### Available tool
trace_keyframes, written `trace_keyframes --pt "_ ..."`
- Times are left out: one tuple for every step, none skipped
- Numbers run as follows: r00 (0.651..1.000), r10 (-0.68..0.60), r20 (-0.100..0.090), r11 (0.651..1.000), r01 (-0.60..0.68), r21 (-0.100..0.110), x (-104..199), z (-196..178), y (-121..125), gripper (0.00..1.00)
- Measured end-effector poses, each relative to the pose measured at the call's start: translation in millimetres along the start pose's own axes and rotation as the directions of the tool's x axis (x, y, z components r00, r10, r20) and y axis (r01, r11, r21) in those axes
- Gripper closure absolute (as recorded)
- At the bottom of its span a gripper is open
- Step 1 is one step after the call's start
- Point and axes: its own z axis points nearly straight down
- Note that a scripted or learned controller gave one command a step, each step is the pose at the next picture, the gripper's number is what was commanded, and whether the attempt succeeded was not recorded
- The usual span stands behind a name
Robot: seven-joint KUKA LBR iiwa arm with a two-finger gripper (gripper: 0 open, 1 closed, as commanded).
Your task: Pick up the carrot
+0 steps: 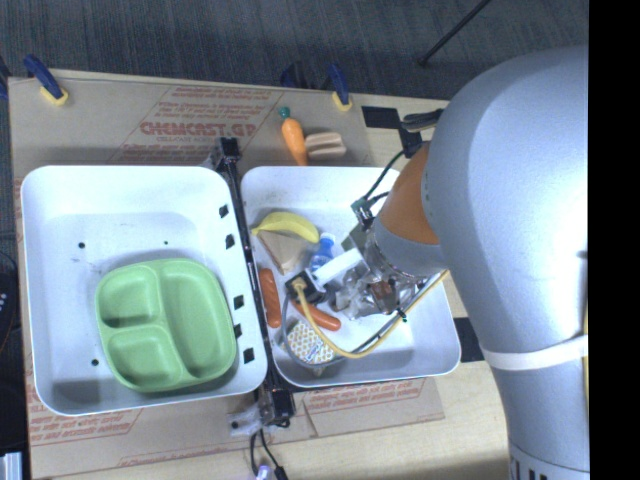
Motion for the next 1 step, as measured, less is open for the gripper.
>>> trace_keyframes --pt "0.999 0.049 -0.003 0.999 -0.049 -0.003 1.6 -53.9 -84.4 1.00"
